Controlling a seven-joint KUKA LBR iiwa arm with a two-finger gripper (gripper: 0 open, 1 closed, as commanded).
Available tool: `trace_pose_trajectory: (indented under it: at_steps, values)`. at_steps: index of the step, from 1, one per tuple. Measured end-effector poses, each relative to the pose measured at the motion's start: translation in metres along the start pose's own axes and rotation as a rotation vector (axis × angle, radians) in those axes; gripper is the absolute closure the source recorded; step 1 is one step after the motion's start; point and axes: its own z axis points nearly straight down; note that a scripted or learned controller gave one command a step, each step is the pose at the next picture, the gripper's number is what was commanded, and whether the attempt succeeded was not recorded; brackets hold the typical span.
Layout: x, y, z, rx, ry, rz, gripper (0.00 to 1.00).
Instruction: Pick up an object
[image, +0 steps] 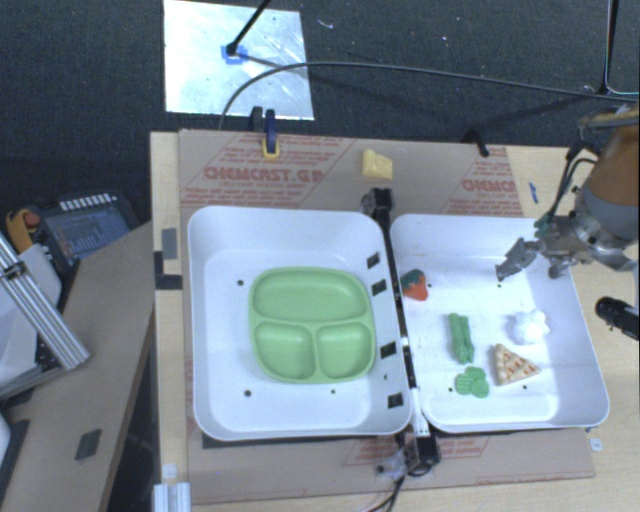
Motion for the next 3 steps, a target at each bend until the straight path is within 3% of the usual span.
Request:
trace_pose_trajectory:
  at_steps: [1, 3]
  values:
    - [0.000, 0.003, -0.007, -0.012, -0.003, -0.003, 0.00]
    - [0.010, -0.002, 0.098, -0.008, -0.002, -0.001, 0.00]
